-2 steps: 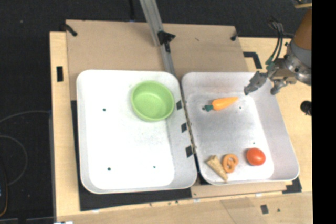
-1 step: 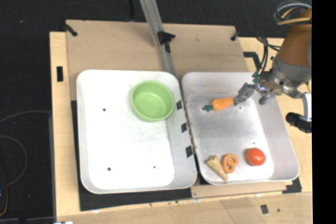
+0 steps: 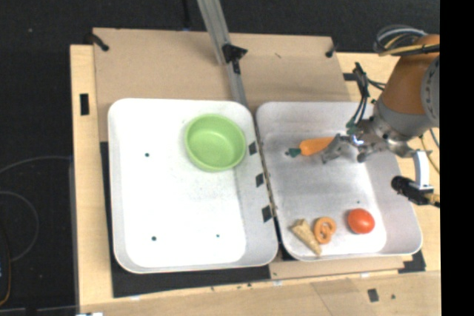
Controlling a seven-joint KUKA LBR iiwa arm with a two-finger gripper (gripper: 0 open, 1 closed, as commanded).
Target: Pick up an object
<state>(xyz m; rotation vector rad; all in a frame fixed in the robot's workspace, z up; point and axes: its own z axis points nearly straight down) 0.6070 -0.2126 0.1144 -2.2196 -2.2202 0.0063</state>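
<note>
An orange carrot (image 3: 317, 146) with a green tip lies in the upper middle of the right bin (image 3: 385, 233). My gripper (image 3: 349, 152) hangs low just right of the carrot's thick end, its two fingers spread apart with nothing between them; the left finger is right at the carrot's end. Near the front of the same bin lie a red tomato (image 3: 361, 221), an orange pretzel-shaped piece (image 3: 324, 229) and a tan wedge (image 3: 303, 234).
A green bowl (image 3: 215, 142) sits in the upper right part of the left bin (image 3: 148, 233). A grey metal pole (image 3: 211, 4) slants up from between the bins at the back. The arm (image 3: 407, 96) crosses the right bin's far right corner.
</note>
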